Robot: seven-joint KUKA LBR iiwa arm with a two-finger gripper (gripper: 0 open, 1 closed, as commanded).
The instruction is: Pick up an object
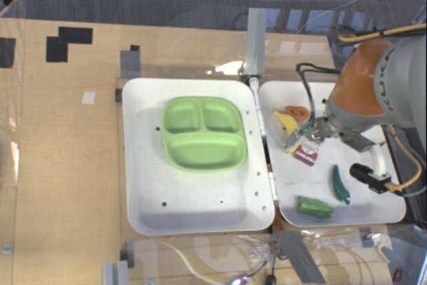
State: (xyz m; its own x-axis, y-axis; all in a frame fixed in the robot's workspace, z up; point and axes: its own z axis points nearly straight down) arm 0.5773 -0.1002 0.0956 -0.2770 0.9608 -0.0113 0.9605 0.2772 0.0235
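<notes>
Counter (67,163): light wood, carrying two shallow white bins side by side, with black patches at its 10 o'clock corner.
Left bin (143,210): white, rounded corners, taking the middle of the view.
Green tray (203,133): a three-compartment light green plate lying flat in the left bin, slightly toward 12 o'clock of that bin's centre; two small compartments on the far side, one long one on the near side.
Right bin (373,210): white, touching the left bin along a shared edge.
Arm (383,87): grey with an orange band, coming in from 3 o'clock and bending down over the right bin's far half.
Pincer (308,133): low over the 10 o'clock part of the right bin, right at a cluster of small things; whether it is released or clenched I cannot tell, and nothing can be seen gripped in it.
Yellow object (285,121): banana-like, at 10 o'clock in the right bin, just beside the pincer.
Orange object (297,112): small, touching the yellow object on its 1 o'clock side.
Purple-and-white item (305,155): small, flat on the bin floor, just at 6 o'clock of the pincer.
Dark green pod (341,185): slim, curved, toward 5 o'clock of the right bin, apart from the cluster.
Green block (314,207): lighter green, oblong, at 6 o'clock near the bin's near wall.
</notes>
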